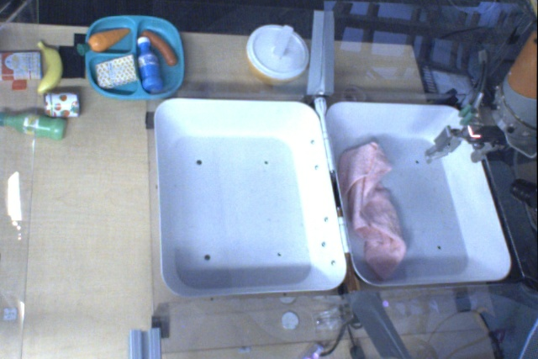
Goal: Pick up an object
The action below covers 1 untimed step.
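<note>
We see the gripper [458, 139] poised over the right bin [487, 265], jaws state unclear. We count one pink cloth [374, 206] and two bins.

Look to eleven o'clock — you see a blue divided tray [172, 55] holding toy food beside a banana [50, 67]. Below the banana, at nine o'clock, lie a small can [62, 104] and a green bottle [34, 124]. At twelve o'clock sits a white lidded cup [278, 52] — just above the left bin [244, 196].
</note>
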Tool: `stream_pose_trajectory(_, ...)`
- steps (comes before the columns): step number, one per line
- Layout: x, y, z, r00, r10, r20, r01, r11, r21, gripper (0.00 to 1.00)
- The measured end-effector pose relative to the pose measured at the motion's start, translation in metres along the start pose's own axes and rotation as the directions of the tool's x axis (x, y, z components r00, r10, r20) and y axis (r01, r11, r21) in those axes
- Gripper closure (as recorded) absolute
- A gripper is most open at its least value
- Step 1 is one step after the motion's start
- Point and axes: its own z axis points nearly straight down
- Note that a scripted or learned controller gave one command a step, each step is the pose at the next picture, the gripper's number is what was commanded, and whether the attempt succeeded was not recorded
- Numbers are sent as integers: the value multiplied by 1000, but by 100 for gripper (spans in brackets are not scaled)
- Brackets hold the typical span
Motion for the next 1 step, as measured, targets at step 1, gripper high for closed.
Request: stream_pose_trajectory(1, 70, 44, 105, 994, -108, 0, 108, 994, 0, 0)
